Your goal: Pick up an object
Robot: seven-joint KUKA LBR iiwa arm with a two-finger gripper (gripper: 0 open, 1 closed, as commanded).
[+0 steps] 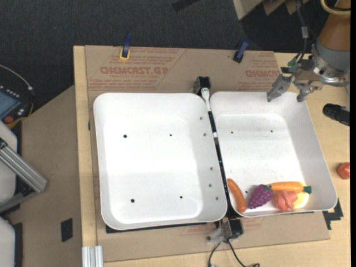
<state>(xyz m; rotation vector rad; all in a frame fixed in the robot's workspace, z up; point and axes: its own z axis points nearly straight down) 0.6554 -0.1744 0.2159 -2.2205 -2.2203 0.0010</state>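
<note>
Since the gripper hangs with jaws spread and nothing in them over the right bin's far rim, well apart from the toys, we reckon a straight drop grabs only air. The left bin just sits beside it. In the right bin's near corner: sausage, carrot, grapes, pink piece, all huddled, so jaws could nudge neighbours.

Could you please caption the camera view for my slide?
Open hand above the right bin's far rim; toy foods clustered at its near edge.
</note>
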